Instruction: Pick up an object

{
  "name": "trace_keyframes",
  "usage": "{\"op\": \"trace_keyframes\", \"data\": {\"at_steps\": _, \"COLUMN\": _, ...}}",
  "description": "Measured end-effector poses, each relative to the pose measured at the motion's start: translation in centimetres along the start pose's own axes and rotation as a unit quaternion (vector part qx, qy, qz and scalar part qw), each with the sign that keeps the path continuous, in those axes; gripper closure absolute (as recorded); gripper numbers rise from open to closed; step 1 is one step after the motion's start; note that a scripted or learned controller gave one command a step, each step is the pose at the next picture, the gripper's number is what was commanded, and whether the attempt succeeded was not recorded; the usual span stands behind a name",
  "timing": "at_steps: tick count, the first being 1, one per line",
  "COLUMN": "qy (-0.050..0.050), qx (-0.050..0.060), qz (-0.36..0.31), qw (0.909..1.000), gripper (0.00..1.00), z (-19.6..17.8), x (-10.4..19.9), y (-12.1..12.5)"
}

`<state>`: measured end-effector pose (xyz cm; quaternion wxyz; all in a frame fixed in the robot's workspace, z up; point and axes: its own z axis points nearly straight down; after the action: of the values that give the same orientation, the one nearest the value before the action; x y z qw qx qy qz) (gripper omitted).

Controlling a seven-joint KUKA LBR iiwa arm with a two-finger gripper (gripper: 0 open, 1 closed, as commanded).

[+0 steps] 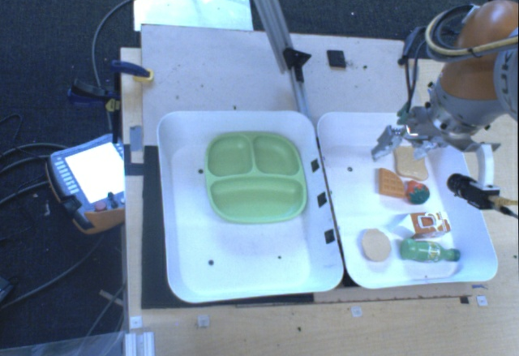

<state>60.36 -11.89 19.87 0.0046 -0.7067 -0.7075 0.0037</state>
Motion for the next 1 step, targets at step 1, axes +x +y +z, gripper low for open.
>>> {"op": "trace_keyframes", "data": {"at_steps": 1, "qy": -0.001, "qx": -0.007, "qz": -0.001, "qw": 1.0, "gripper": 0.0, "z": -0.78, "x": 0.02, "y": 0.29}}
